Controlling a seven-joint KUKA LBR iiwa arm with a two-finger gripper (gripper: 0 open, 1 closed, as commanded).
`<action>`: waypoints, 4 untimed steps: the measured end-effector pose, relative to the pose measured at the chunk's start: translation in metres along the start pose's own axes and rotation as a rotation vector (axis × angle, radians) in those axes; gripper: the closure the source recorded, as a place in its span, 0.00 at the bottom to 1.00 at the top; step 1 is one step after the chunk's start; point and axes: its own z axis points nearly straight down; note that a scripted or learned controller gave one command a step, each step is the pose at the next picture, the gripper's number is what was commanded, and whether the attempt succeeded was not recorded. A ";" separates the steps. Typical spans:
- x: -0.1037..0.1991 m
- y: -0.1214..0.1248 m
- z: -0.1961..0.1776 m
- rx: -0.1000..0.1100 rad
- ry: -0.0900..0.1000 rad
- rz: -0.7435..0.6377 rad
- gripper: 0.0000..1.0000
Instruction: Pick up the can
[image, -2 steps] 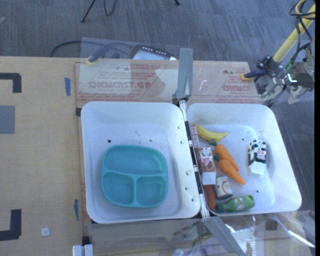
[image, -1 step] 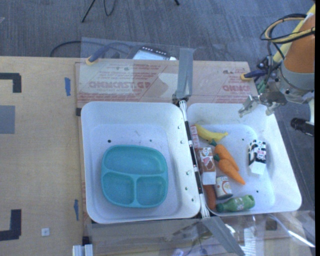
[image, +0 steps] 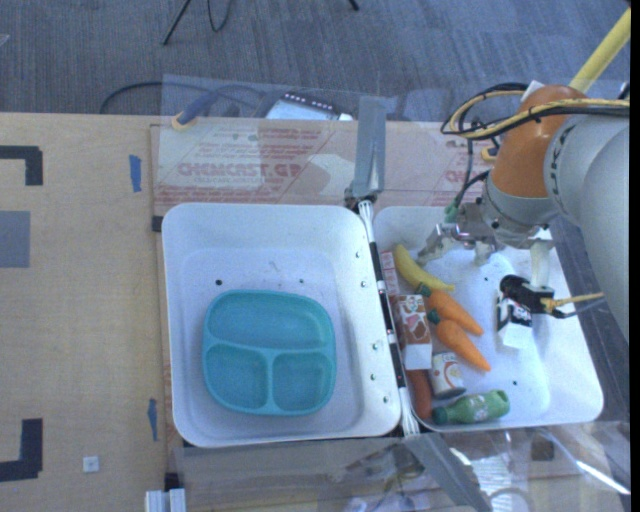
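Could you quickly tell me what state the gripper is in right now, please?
Gripper: cannot be told from this view; it hangs above the right bin.

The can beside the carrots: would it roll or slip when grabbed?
It likely rolls little: the can looks hemmed in by a carrot, a green bottle and a box. Its smooth round side may slip. It seems small, so probably light.

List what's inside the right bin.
Banana, two carrots, a can, a green bottle and a flat packet along the wall beside the other bin. The arm covers the far corner of the bin, so anything under it is hidden.
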 end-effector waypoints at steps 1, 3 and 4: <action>-0.047 0.012 0.001 0.001 0.000 0.152 0.00; -0.029 -0.012 0.001 0.007 0.001 0.713 0.00; -0.029 -0.011 -0.011 0.004 0.000 0.709 1.00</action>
